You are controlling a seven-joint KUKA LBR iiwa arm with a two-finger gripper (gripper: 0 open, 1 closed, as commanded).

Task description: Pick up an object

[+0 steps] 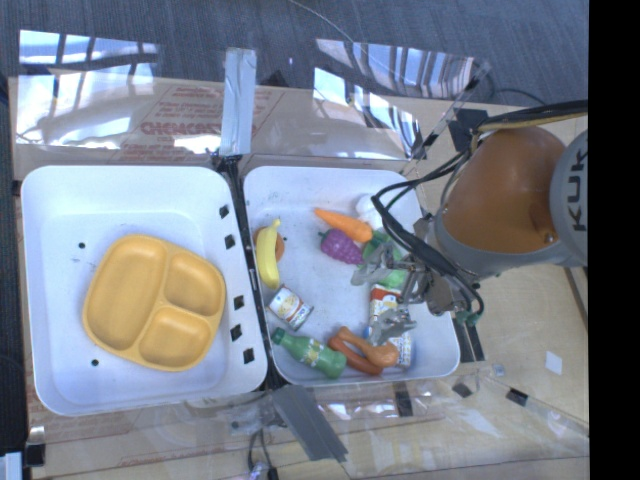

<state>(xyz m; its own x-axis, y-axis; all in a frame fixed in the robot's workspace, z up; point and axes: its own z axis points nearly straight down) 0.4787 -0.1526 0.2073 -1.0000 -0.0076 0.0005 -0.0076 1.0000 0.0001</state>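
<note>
Bench with two white bins sitting side by side, cardboard and taped plastic sheeting lying behind them. Left bin [45,208] is holding a yellow divided tray [152,301], tilted, with open white floor all round it, widest along the top and left walls. Right bin [300,183] is crowded: banana [267,253] lying along the left wall, small can [289,307] just below it, green bottle [310,352] near the bottom wall, carrot [343,223] and purple piece [342,247] mid-bin, orange piece [360,349] beside the bottle. Free floor is showing mainly across the top left of this bin. Gripper [390,313] is hanging low over the right side, close to the right wall, cables trailing; finger spacing cannot be told amid the clutter.
</note>
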